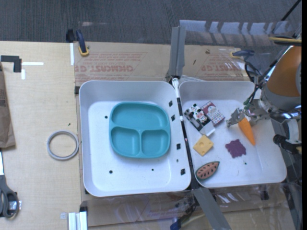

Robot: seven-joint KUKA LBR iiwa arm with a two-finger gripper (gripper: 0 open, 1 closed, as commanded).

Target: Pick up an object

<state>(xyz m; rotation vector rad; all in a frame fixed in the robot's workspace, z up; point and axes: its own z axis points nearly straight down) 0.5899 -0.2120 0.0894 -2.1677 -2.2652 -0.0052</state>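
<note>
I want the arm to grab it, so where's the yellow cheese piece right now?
The cheese piece lies in the right bin, near its left side, just below the small picture cards and above the oval slice.

Showing dark grey carpet [144, 6] at twelve o'clock. Lying below it, a pale wooden benchtop [38, 109] at nine, brown cardboard [124, 61] spreading toward centre.

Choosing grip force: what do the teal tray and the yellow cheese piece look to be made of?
Teal tray: likely hard moulded plastic, smooth with a soft sheen, three pressed compartments. Yellow cheese piece: probably toy plastic or foam, matte, with holes; too small to tell which.
</note>
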